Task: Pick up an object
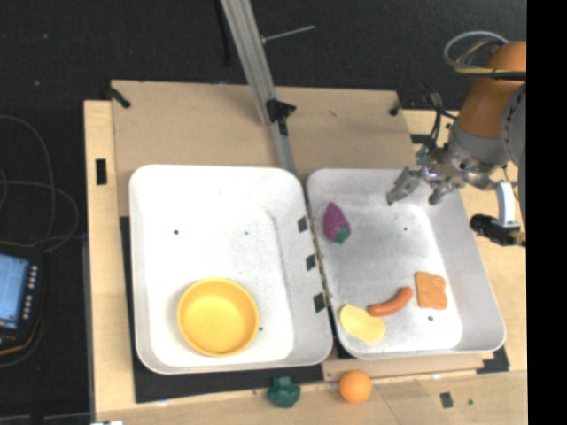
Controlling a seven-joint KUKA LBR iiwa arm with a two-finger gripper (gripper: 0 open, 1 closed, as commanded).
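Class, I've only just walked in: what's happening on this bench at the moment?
A robot arm reaches in from the right, its open claw hovering over the right bin, holding nothing. That bin contains a purple piece, sausage, orange block and yellow piece. A yellow bowl sits in the left bin.

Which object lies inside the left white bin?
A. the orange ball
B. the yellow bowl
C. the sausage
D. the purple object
B: the yellow bowl sits in the near part of the left bin, while the purple object and the sausage lie in the right bin, and the orange ball rests on the bench in front of the bins.
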